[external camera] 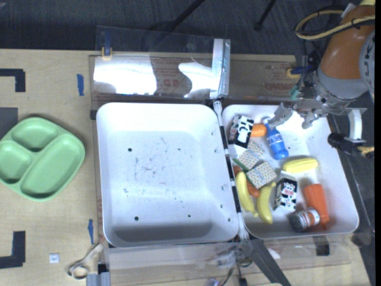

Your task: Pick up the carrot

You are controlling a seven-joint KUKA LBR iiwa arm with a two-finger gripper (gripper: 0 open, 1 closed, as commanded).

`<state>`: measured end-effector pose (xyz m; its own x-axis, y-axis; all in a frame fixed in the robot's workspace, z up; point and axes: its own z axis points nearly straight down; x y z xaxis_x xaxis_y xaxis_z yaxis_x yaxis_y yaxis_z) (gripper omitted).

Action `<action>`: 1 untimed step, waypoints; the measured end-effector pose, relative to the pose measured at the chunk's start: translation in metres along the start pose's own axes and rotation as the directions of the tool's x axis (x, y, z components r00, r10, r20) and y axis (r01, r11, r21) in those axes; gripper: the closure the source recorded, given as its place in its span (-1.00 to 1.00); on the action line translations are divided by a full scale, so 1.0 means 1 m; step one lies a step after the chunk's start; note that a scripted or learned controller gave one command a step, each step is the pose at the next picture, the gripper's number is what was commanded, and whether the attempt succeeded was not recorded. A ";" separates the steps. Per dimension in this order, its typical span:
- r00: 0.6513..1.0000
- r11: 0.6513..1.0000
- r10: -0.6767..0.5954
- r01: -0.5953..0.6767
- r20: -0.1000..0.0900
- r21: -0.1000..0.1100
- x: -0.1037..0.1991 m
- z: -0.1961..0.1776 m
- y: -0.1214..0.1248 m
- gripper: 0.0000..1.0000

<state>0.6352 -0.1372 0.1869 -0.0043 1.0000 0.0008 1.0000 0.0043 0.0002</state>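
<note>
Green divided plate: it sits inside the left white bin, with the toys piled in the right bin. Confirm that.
Not quite. The camera view shows the green divided plate lying on the wooden bench, outside and to the left of the left white bin. The rest holds: the toys are piled in the right bin.

A single fixed camera looks down on the bench [53, 76] from above at a slant — far enough off to take in both white bins whole, the left bin [161, 171] and the right bin [333, 159], side by side. Dark floor shows beyond the bench's far edge at the top of the view. The arm [348, 58] enters from the right — over the right bin's far corner.
</note>
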 end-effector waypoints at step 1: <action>0.996 0.996 -0.085 0.085 0.000 0.000 0.039 0.059 -0.058 -1.00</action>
<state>0.5771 -0.0985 0.1285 -0.0889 0.9960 0.0009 0.9960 0.0889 0.0004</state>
